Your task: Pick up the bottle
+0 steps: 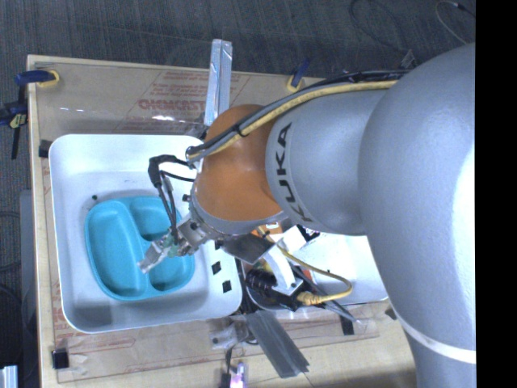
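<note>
hand (161, 253) low over blue tray (121, 249) in left bin (69, 184), tips at tray's right edge. bottle not spotted. grip state: can't tell.

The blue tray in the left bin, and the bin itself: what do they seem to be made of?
Blue tray: probably moulded plastic, with a smooth, even colour, rounded compartments and a soft sheen. Left bin: likely white plastic too, with rounded corners and a matte, lightly glossy surface, though coated metal cannot be excluded.
</note>
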`<state>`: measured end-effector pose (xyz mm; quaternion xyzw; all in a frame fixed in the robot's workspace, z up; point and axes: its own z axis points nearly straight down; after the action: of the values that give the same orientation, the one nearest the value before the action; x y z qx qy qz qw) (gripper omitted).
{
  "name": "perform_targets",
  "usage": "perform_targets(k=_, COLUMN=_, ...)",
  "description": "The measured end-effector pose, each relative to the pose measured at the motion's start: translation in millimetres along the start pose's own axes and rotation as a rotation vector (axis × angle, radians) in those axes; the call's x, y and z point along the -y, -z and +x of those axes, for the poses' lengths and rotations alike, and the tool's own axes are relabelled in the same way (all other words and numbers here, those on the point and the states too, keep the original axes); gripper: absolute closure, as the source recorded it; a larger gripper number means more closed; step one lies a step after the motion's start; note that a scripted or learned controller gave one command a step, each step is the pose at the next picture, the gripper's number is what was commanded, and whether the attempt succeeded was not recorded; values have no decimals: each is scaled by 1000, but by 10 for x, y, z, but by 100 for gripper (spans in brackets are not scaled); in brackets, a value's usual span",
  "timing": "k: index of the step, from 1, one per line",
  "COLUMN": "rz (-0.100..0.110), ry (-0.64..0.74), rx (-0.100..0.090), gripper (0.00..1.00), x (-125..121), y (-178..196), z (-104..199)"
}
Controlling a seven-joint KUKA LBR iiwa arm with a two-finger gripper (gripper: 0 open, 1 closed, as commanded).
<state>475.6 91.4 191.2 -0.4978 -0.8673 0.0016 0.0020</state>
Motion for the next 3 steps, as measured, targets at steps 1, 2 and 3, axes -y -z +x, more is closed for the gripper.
perform_targets(k=1, rz=0, ry=90, rx=1, gripper=0, x=-1095, y=-408, z=-452)
perform_targets(k=2, rz=0, ry=93, rx=0, gripper=0, x=-483, y=-912, z=-50)
perform_targets(k=3, rz=-2, ry=-128, rx=1, gripper=0, x=-605, y=9, z=-755)
